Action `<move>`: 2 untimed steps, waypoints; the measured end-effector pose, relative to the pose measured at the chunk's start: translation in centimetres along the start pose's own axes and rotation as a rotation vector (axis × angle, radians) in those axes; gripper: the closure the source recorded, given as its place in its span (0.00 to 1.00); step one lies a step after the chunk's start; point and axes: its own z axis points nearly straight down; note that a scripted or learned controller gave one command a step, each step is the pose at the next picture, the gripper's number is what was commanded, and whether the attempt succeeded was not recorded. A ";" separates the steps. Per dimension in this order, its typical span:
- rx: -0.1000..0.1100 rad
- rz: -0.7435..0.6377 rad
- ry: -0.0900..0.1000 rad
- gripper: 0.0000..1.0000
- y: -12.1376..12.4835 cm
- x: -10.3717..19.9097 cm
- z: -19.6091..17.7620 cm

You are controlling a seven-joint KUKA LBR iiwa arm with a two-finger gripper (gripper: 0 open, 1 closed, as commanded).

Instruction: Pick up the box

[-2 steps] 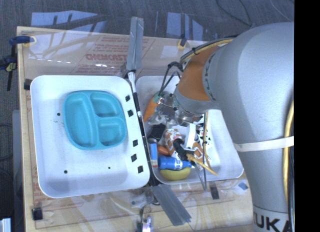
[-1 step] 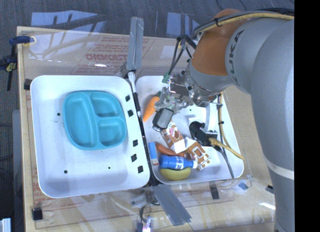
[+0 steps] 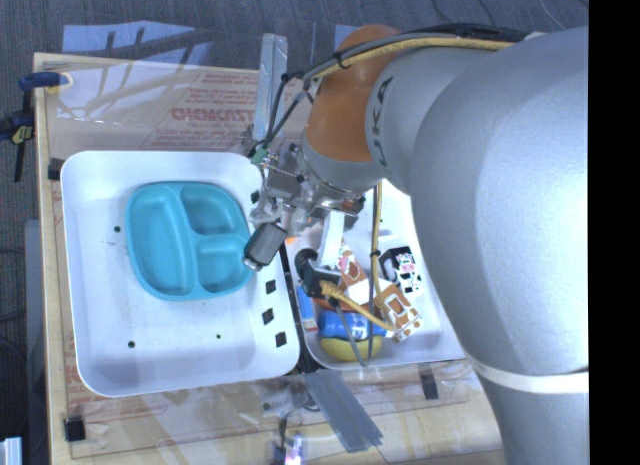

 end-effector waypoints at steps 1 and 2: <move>-0.003 0.079 0.001 1.00 -2.1 2.7 -3.1; 0.000 0.171 -0.001 1.00 -6.1 3.5 -2.1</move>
